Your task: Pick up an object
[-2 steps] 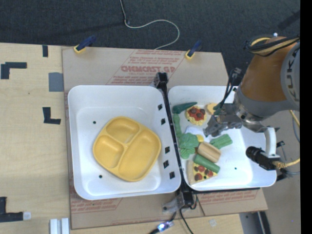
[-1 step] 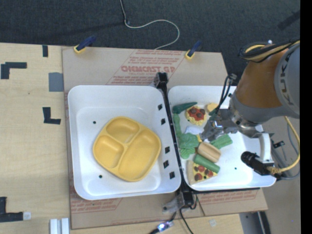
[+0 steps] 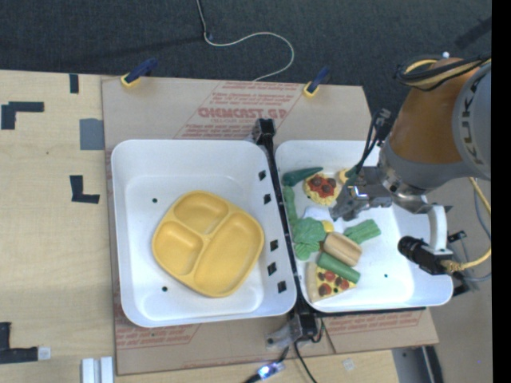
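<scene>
The right bin (image 3: 399, 294) holds several toy foods: a small pizza (image 3: 322, 188), a green leafy piece (image 3: 308, 234), a bread roll (image 3: 342, 248), a green pod (image 3: 362, 232), a pizza slice (image 3: 327, 282) and a long green piece (image 3: 301, 176). My gripper (image 3: 354, 200) hangs low over the bin, just right of the small pizza and above the green pod. Nothing shows between its fingers. The grey and orange arm (image 3: 435, 126) covers the bin's right rear part.
The left bin (image 3: 136, 174) carries a yellow divided plate (image 3: 209, 242). A black divider with clips runs between the two bins (image 3: 275, 214). Cardboard lies under both bins, and a white cable loops across the dark floor behind them.
</scene>
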`<state>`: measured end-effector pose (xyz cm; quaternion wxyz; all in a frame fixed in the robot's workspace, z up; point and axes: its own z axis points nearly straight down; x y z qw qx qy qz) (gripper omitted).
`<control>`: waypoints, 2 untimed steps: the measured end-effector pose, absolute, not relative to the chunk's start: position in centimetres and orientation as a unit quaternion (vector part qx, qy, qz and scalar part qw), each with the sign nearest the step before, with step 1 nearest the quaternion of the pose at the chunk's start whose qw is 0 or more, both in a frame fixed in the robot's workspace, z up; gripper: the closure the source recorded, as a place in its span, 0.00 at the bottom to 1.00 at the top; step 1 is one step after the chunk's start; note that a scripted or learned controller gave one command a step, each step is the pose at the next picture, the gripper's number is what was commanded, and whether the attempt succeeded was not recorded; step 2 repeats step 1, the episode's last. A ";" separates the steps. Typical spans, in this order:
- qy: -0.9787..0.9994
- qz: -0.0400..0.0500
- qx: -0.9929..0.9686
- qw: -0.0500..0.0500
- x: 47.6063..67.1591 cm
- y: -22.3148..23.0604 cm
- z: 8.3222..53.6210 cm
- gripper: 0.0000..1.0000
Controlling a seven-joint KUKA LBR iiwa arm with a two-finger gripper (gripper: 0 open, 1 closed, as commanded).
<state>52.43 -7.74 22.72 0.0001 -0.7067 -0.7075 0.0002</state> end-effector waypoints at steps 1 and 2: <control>-0.707 0.002 -0.707 0.001 51.8 -8.3 21.6 1.00; -0.707 0.002 -0.707 0.001 51.8 -8.3 21.6 1.00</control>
